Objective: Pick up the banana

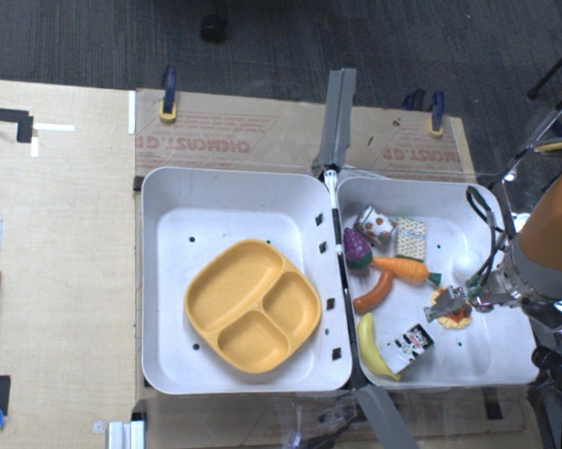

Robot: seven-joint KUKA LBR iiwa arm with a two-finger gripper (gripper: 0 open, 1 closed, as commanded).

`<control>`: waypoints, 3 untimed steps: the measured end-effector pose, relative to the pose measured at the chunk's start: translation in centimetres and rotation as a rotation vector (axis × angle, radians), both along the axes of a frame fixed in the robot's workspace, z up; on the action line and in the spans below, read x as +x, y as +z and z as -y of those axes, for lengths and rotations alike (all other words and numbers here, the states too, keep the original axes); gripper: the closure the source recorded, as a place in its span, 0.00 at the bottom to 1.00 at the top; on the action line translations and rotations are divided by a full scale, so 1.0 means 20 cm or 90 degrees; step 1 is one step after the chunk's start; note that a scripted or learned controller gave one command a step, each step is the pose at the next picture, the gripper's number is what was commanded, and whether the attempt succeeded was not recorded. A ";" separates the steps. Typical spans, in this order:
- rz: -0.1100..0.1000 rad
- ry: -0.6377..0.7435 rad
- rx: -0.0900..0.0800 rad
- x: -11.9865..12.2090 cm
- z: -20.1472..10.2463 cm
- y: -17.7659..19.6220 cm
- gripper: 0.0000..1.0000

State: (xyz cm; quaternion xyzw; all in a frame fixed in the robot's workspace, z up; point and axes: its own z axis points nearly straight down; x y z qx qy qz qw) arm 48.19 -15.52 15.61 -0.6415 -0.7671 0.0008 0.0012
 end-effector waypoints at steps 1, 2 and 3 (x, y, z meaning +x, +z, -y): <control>0.001 0.039 -0.001 0.10 -0.42 0.25 0.00; 0.000 0.095 -0.001 0.07 -0.87 0.17 0.00; 0.001 0.195 0.000 -0.02 -0.55 0.17 0.00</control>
